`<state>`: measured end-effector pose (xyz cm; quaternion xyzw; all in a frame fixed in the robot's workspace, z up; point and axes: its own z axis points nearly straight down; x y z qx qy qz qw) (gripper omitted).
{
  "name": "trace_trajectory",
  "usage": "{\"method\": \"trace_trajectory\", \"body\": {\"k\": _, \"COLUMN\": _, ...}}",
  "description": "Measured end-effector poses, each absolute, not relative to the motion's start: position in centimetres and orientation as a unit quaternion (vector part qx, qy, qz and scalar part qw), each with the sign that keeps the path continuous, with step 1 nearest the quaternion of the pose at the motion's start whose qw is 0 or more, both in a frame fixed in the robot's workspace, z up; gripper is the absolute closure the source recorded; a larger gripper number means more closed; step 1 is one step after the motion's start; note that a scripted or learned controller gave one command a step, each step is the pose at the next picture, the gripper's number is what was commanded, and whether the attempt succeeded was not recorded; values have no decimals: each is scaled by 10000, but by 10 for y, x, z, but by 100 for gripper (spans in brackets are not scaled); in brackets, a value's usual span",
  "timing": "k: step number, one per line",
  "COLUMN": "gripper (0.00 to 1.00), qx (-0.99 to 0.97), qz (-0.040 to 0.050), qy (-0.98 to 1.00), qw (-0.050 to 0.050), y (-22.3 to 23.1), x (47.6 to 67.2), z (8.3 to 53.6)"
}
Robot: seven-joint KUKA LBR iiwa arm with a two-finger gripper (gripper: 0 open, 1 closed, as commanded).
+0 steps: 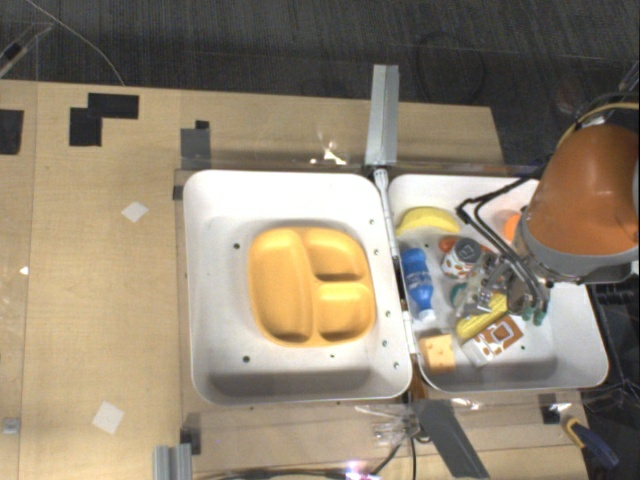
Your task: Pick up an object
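Note:
The right bin (pixel 575 363) holds a pile of small objects: a yellow banana (pixel 425 219) at the back, a blue bottle (pixel 417 283) along the left wall, a tan block (pixel 437 351) at the front, a white and orange toy (pixel 462 255) and a brown patterned packet (pixel 498 337). My gripper (pixel 492 293) hangs low over the middle of this pile, beside a yellow item (pixel 478 320). The orange band of the arm (pixel 590 203) covers the bin's right part. Clutter and the gripper's body hide the tips.
The left bin (pixel 215 268) holds a yellow divided tray (pixel 310 283). A metal post (pixel 383 118) stands at the back between the bins. Black cables (pixel 490 223) run from the wrist across the right bin.

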<state>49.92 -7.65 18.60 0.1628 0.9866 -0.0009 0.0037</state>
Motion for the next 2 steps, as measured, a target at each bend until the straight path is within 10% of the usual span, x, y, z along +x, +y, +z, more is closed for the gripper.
{"method": "trace_trajectory", "body": {"k": 1, "gripper": 100, "qx": 4745, "qz": 38, "qy": 8802, "qw": 53, "y": -116, "x": 491, "z": 91}}
{"method": "trace_trajectory", "body": {"k": 2, "gripper": 0, "qx": 4746, "qz": 34, "qy": 8801, "qw": 87, "y": -117, "x": 492, "z": 91}}
